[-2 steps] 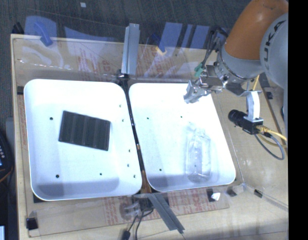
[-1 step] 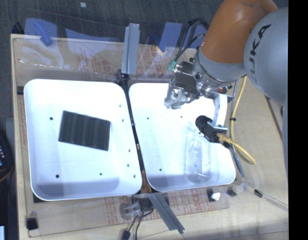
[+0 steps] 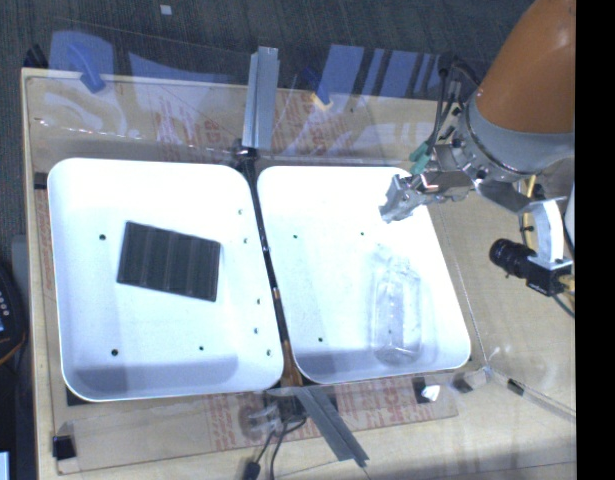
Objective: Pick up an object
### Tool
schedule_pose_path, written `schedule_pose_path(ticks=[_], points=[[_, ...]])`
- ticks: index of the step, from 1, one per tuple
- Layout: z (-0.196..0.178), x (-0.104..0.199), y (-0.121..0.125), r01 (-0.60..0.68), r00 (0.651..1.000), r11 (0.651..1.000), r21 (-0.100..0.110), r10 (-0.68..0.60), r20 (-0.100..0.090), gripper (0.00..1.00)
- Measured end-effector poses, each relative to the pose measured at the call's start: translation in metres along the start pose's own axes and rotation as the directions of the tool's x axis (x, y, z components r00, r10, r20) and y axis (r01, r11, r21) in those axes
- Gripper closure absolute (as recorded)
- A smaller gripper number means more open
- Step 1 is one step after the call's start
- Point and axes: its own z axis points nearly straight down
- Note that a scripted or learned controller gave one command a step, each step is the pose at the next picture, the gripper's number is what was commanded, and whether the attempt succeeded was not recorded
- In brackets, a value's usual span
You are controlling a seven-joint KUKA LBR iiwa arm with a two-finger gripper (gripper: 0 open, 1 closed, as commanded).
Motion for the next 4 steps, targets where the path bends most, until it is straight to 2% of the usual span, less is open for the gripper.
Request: schedule_pose_path(ticks=[1,2,3,4], points=[[0.009,0.092,-0.036,-0.06,0.998,0.998,0.005,0.06,-0.003,1.0],[0.006,0.005,-0.043,0.031,1.0,1.0,0.001,-0.031,-0.001,1.0],[0.044,-0.035,-0.038,-0.095,0.995,0.995,0.007,0.095,-0.002,1.0],[0.019,-0.083,-0.05,0.385,0.923,0.923,0.002,-0.385,0.0,1.0]])
